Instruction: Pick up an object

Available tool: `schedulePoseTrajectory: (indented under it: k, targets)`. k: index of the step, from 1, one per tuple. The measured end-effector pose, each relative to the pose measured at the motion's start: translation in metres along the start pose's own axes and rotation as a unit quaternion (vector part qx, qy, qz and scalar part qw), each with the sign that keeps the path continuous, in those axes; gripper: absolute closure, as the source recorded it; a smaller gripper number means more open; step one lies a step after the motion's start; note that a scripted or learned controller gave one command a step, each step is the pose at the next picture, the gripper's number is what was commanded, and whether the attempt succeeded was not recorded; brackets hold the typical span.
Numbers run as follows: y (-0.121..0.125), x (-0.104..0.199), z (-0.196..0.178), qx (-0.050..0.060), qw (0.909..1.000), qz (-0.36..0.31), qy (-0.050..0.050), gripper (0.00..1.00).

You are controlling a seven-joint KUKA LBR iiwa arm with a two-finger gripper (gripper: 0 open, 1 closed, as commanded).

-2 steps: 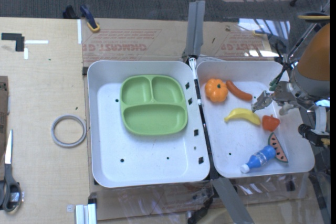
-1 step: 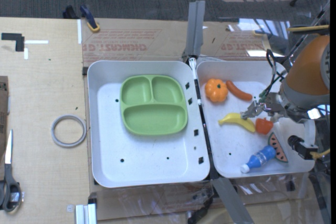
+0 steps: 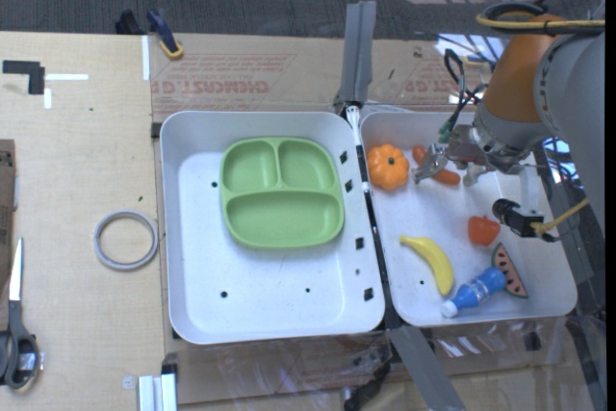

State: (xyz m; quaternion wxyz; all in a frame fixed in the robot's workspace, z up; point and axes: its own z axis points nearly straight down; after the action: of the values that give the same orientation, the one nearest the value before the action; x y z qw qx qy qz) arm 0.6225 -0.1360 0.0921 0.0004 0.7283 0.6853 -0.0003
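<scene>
One arm [image 3: 525,91] reaching from right, pincer [image 3: 445,170] low over carrot [image 3: 440,174]; grip state unclear.

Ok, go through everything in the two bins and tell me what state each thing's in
Gripper: low in the right bin, over the carrot.
Carrot: lying flat under the gripper.
Pumpkin: upright, by the divider.
Banana: lying flat, free.
Bottle: on its side, cap toward the front rim.
Melon slice: flat, beside the bottle.
Red piece: resting free.
Green plate: flat in the left bin.
</scene>
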Motion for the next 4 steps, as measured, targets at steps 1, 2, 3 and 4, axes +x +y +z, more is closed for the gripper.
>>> schedulePoseTrajectory:
  k: [1, 2, 3, 4]
  targets:
    - [0.0, 0.0, -0.009, 0.0, 1.0, -0.001, -0.001, 1.0]
    - [0.0, 0.0, -0.009, 0.0, 1.0, -0.001, -0.001, 0.0]
    - [0.02, -0.071, -0.005, -0.002, 0.999, 0.045, 0.007, 0.0]
    - [0.02, -0.074, -0.016, -0.004, 0.999, 0.045, 0.002, 1.0]
